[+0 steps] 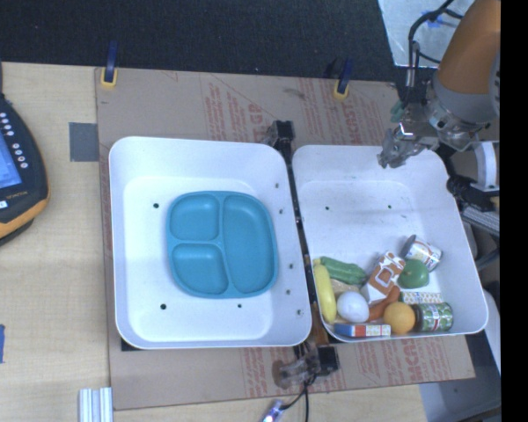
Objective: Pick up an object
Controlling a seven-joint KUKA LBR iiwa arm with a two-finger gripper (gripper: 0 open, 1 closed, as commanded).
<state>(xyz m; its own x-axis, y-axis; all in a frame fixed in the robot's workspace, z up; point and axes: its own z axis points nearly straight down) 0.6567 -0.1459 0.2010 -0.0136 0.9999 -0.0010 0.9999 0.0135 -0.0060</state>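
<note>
- Hovering over the far edge of the right bin, my fingers hang above its far rim, near the table's far right corner; I cannot tell whether they are spread or closed, and nothing shows between them.
- My arm, grey with its orange band, reaches in from the right.
- My possible picks sit heaped in the right bin's near corner: a yellow banana, a white egg, an orange, a green cucumber, a small can.
- The left bin carries a blue divided plate at its middle.
- A handheld pendant lies at the table's left edge.
</note>
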